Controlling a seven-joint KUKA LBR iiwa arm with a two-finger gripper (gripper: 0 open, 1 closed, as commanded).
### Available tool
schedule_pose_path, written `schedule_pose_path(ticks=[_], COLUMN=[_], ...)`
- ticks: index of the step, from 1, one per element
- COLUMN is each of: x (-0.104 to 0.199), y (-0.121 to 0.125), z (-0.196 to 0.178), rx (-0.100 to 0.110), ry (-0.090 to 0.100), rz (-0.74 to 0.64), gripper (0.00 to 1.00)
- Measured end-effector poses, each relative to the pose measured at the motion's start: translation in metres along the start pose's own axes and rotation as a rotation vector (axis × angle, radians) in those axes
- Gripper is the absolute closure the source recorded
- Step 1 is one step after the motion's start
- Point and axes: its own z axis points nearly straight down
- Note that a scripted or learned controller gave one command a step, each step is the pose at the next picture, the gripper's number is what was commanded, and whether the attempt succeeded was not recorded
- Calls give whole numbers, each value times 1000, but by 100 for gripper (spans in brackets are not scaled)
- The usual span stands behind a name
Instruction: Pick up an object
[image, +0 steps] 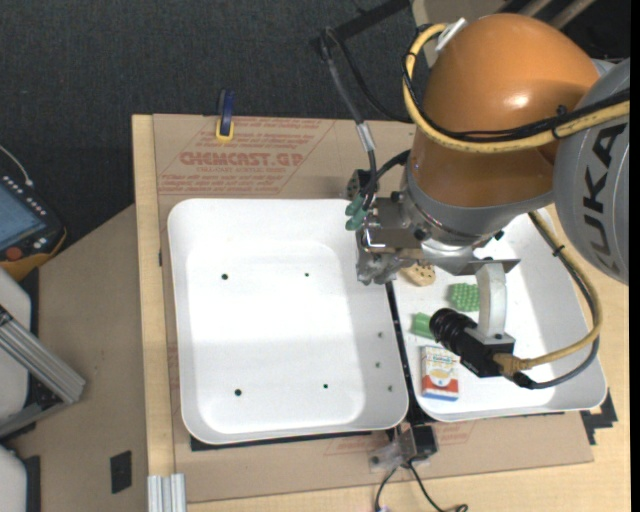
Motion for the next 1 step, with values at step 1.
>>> schedule_pose_path(ticks=[1], x=[14], y=[-1], z=[24], rx=[13], ry=[-3], rz=[-2], gripper=[100])
